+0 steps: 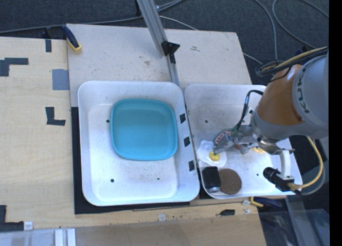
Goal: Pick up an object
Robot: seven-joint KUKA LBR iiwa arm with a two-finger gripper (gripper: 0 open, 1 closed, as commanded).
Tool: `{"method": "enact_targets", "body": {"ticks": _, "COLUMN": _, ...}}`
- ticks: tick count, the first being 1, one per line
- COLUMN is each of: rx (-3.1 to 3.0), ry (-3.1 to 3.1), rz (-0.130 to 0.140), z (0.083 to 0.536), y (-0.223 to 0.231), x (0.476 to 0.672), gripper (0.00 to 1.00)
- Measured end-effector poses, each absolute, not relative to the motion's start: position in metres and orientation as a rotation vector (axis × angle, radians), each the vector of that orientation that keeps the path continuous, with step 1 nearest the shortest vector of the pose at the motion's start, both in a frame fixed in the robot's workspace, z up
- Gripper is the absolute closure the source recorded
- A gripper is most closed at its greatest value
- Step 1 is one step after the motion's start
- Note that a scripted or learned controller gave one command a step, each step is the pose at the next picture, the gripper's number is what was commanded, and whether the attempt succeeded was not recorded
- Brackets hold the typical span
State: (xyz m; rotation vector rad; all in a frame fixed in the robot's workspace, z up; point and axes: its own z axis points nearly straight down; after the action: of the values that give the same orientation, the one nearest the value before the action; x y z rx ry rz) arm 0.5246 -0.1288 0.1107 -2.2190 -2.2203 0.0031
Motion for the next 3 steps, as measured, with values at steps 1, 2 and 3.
{"method": "enact_targets", "body": {"ticks": 1, "rx": -2.22, "ry": -2.222, "rz": 0.001, "z": 0.122, "y": -0.129, "x": 0.525, "gripper": 1.0}}
{"method": "enact_targets", "body": {"ticks": 2, "rx": -2.222, "ry": -2.223, "rz": -0.001, "z": 0.163, "y": -0.13, "x": 0.527, "gripper": 1.0}}
{"method": "enact_targets", "body": {"ticks": 3, "rx": -2.223, "ry": -2.224, "rz": -0.003, "z": 0.224, "y": -0.129, "x": 0.524, "gripper": 1.0}}
